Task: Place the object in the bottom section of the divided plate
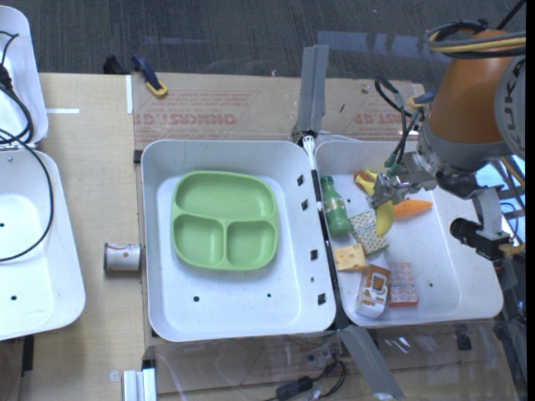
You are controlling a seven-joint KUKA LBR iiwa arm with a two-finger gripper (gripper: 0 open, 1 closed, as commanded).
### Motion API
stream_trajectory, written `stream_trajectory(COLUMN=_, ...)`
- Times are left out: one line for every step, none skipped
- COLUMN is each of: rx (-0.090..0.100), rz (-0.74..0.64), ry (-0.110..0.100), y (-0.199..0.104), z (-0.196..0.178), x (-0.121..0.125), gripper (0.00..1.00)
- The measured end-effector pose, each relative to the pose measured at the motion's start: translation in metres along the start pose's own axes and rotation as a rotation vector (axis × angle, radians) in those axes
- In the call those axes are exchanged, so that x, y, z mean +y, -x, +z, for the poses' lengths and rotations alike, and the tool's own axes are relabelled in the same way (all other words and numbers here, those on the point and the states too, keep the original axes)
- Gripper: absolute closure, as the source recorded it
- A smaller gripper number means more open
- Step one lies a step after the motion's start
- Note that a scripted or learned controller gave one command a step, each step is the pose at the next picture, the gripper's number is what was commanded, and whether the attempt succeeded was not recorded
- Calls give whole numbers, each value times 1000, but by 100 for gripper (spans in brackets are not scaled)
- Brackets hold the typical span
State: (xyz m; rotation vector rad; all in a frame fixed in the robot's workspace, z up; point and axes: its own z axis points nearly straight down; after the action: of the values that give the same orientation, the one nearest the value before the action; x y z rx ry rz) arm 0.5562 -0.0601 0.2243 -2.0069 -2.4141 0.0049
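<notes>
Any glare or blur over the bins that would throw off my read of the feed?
Camera view: even light, soft shadows; green divided plate sharp and glare-free; faint reflections streak the transparent sheet at the bench's front edge; pincer slightly soft over the banana, its state unclear.

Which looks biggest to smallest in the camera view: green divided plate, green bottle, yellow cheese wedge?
1. Green divided plate, by far the largest.
2. Green bottle.
3. Yellow cheese wedge, slightly smaller than the bottle; both lie about equally near the camera.

Bench (84, 98) bears two bins (159, 249); small can (123, 257).
</notes>
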Motion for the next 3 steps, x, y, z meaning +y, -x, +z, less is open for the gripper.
stream_trajectory(rx=-1, rz=89, ry=-1, y=-72, z=25, x=59, gripper=100)
stream_trajectory(rx=-2, rz=-429, ry=2, y=-137, z=15, x=130, gripper=100)
stream_trajectory(rx=-2, rz=-429, ry=2, y=-137, z=15, x=130, gripper=0)
